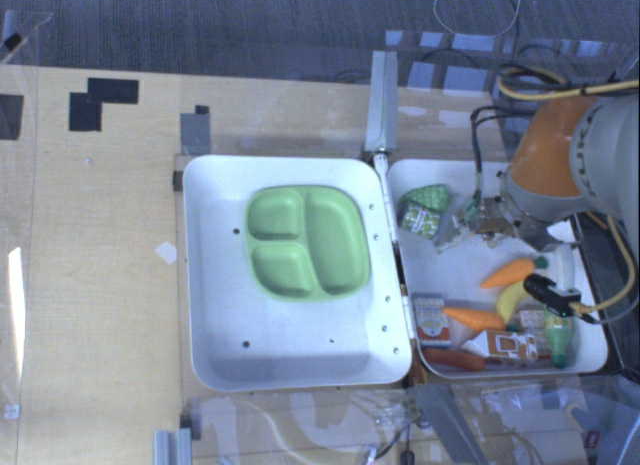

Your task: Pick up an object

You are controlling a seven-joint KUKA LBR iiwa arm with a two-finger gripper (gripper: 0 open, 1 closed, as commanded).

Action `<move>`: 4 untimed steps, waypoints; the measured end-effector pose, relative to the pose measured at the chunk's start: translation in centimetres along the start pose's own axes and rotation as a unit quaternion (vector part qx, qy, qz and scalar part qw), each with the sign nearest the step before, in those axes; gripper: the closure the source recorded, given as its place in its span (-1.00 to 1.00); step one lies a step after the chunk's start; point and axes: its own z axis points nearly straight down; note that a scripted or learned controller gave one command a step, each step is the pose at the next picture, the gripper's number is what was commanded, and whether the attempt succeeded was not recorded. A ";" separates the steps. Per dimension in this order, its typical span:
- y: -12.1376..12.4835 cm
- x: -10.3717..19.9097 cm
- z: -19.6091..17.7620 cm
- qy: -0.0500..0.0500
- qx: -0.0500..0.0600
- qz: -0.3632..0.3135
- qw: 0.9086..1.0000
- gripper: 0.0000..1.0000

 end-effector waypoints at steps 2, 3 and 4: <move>0.3 0.1 -1.3 0.000 -0.003 -0.001 1.000 -1.00; 6.2 -6.5 0.0 0.001 0.010 -0.003 1.000 -1.00; -0.3 -7.9 0.0 -0.001 0.002 -0.008 1.000 -1.00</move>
